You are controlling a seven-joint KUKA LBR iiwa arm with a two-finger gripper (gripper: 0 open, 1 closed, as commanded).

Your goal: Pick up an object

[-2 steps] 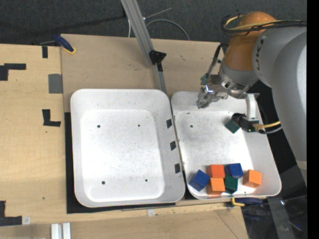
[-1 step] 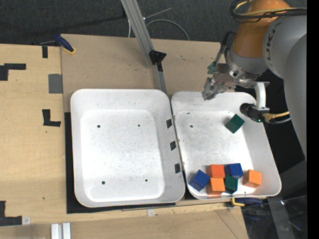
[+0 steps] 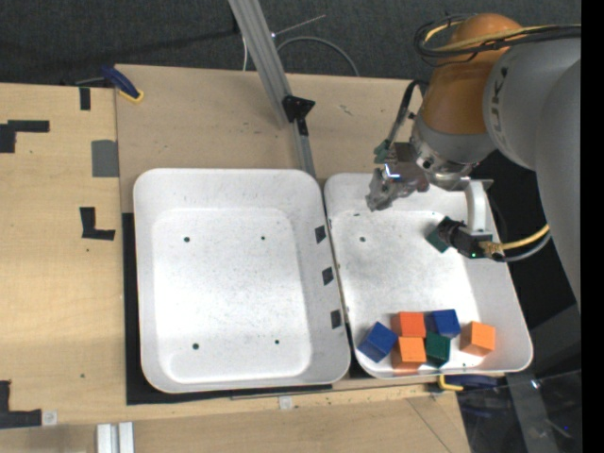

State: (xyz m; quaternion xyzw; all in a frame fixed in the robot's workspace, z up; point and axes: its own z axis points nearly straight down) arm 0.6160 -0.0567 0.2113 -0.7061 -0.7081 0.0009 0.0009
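Reaching in from the right, the grey arm with its orange band hung over the far end of the right bin, and the tool sat just above that bin's far left corner. Whether the tool was spread or pressed together could not be told from this slanted view, and nothing could be seen between its tips.

The blocks lay well apart from the tool, clustered at the near end of the right bin. A blue block sat at the left of the group, tilted on the bin's floor. Just beside it stood two orange blocks, one behind the other, with the nearer one close to the rim. A second blue block and a dark green block sat to their right, touching or nearly so. A lone orange block rested at the right side of the cluster.

The left bin lay beside the right one on the wooden tabletop.
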